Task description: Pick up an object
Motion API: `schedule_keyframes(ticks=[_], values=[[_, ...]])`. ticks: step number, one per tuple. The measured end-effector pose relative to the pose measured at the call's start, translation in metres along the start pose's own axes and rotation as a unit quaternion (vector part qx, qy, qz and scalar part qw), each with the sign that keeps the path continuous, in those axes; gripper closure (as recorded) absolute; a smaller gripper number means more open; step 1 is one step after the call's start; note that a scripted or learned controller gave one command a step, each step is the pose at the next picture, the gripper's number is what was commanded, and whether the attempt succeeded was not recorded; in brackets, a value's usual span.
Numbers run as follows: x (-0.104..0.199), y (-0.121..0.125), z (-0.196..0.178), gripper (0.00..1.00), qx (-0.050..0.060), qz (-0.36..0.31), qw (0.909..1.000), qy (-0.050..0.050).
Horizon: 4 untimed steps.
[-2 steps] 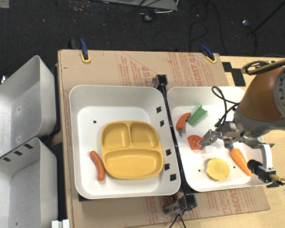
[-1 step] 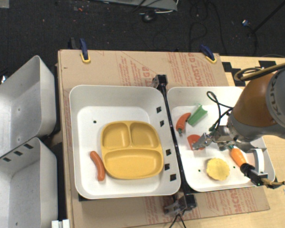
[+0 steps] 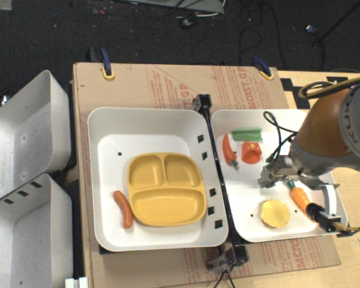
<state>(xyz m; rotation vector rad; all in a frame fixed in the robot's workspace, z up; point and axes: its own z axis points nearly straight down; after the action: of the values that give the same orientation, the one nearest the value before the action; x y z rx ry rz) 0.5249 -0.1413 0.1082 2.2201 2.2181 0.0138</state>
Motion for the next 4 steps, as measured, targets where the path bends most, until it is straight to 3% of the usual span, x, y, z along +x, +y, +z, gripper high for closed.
schedule_keyframes(ticks=[1,3,4], values=[[-0.002,0.006,-0.062,1.00,0.001,-0.002,1.0000,-0.003],[0.007,0.008,-0.152,1.00,0.001,-0.002,1.0000,-0.003],[0.054,0.015,-0.137,1.00,0.005,-0.004,1.0000,-0.001]])
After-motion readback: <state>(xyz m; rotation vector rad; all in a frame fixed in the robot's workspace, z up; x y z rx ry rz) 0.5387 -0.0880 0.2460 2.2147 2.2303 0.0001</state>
